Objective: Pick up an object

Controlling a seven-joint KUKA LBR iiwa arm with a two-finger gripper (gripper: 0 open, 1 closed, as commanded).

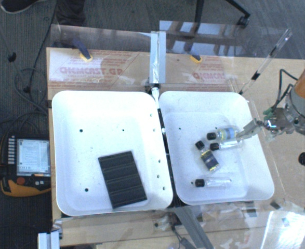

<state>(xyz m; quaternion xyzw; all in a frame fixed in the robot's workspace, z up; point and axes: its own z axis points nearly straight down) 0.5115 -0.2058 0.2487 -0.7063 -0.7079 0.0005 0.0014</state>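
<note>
Black ribbed rectangular pad [122, 179] lies in the left white bin [69, 108], well apart from the jaws. In the right white bin [194, 104] a clear plastic vial with a black cap [213, 181] lies near the front, a small dark box with a yellow label [210, 160] sits mid-bin, and a clear bottle [227, 137] lies just beside the gripper [248, 130], whose long fingers reach in from the right rim; whether the jaws are apart or together cannot be told.

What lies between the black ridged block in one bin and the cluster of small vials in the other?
In the camera view, the black ridged block and the vials are separated by bare white bin floor and the two bins' adjoining rims.
</note>
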